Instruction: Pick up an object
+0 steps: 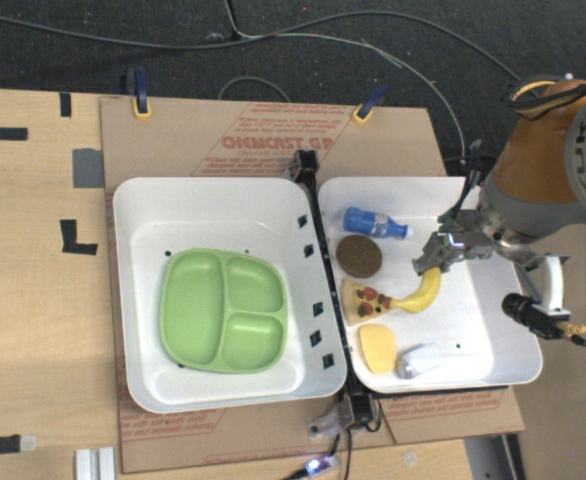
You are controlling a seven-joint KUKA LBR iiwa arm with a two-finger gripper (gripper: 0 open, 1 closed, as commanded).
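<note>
Pincer above banana, lying diagonally.

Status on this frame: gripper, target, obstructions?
Gripper low in right bin, above banana tip. Nothing seen held. Pizza slice touching banana.

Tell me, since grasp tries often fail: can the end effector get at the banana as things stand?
Probably yes. The end effector hangs right above the banana's upper end, and nothing covers the banana; only the pizza slice toy touches its far tip.
</note>
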